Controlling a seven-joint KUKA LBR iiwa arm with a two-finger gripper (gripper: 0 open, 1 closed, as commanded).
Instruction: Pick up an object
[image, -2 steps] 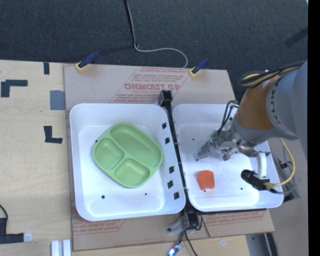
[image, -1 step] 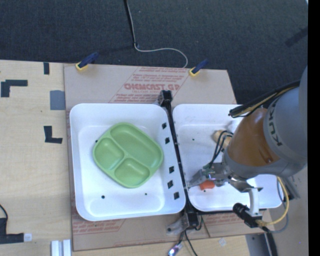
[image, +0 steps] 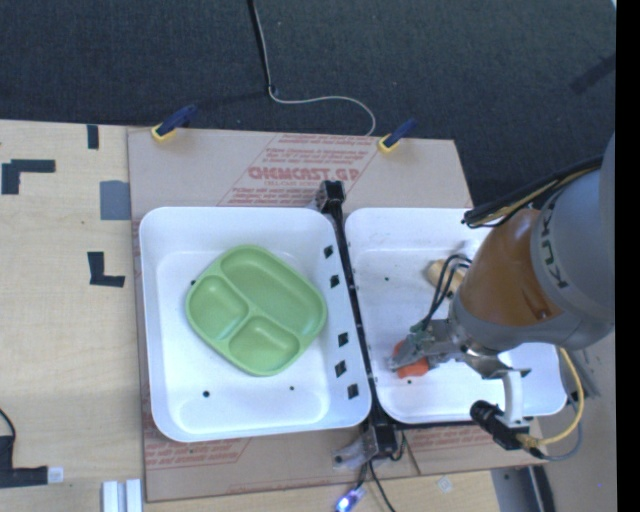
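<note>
Orange and red, the small object lies on the floor of the right bin, toward its near left part, right under the gripper. The gripper tip is down at it, touching or nearly so, but whether the fingers are spread or closed around it cannot be made out from above.

Both white bins sit side by side on a sheet of brown cardboard with red print, pinned at the far edge by two yellow-and-blue clamps. The cardboard rests on a pale wooden bench marked with dark tape shapes. Beyond the bench is dark carpet, with a thin white cable looping across it.

The left bin holds a green divided plate, lying flat and turned at an angle.

The arm, grey with an orange section, covers much of the right bin's far right side. A pale tan thing peeks out beside it, mostly hidden and too unclear to name.
</note>
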